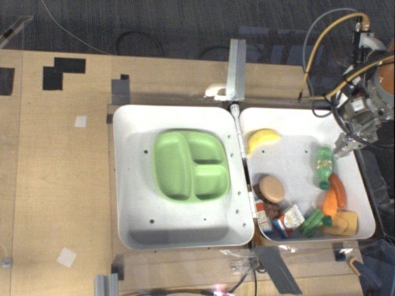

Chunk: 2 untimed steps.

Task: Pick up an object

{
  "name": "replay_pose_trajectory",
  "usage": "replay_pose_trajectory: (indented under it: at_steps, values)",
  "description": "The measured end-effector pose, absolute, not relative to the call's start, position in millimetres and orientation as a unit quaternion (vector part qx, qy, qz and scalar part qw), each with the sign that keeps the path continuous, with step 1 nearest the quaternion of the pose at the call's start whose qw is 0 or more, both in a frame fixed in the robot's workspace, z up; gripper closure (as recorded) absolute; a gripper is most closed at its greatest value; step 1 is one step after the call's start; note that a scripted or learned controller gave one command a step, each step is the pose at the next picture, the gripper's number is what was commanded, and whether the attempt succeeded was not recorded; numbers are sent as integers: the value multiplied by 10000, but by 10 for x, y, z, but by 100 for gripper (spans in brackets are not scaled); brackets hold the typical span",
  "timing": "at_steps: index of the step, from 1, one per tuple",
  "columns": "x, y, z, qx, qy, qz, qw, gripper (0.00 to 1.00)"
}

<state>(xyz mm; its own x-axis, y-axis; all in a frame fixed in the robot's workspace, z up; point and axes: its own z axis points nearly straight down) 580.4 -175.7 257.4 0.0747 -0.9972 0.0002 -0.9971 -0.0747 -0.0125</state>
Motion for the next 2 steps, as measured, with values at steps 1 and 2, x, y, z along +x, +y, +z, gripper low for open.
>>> replay_pose_trajectory:
  at_steps: [1, 2]
  values:
    - [5898, -1867, 1065, -8292, 5590, 21, 22, 100]
    - [6178, -1477, 1991, -8250, 5651, -61, 46, 100]
